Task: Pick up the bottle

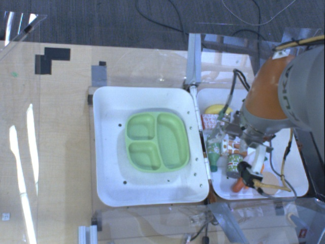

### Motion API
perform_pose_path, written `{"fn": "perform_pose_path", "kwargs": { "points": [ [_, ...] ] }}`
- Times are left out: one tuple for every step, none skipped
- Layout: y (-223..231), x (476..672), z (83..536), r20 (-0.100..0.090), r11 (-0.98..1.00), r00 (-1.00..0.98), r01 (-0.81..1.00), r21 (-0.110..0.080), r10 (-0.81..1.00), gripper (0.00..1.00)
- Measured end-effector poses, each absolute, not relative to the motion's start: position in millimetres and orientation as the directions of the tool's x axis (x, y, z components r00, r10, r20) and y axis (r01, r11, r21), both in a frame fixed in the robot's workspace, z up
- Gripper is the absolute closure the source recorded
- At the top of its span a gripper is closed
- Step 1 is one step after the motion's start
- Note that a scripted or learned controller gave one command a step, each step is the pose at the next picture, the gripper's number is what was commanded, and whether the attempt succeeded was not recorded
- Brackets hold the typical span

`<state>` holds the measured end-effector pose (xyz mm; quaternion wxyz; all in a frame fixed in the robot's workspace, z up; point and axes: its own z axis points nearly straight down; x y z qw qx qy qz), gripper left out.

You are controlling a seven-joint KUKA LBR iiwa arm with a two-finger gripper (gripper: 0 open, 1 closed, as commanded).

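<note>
Your gripper [238,136] hangs low over the right bin [299,187], in among the clutter there, and the wrist body hides its tips, so you cannot tell whether it is spread or closed, or whether it has hold of anything.

The bottle [213,154] is the green one just left of the gripper, close against the bin's left wall. It looks to lie with its long axis running roughly up and down the view, cap end toward the near edge, though the gripper hardware covers part of its upper end. So, by my reading, the move ahead is a short shift left and slightly toward the near edge, with the fingers set across that long axis.

Other things crowd close: a can [233,164] just right of the bottle, a yellow item [217,109] farther back, an orange piece [237,186] near the front.

The arm [299,90] reaches in from the right, orange band above the wrist, angled down. The left bin [106,136] holds a green tray [156,141], well apart.
</note>
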<state>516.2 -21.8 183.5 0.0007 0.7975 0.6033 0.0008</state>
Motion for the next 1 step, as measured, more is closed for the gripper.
{"fn": "perform_pose_path", "kwargs": {
  "points": [
    [2.1, 540.4, 183.0, 0.0, -0.252, 0.252, 0.968, 0.001, 0.968, 0.0]
  ]
}}
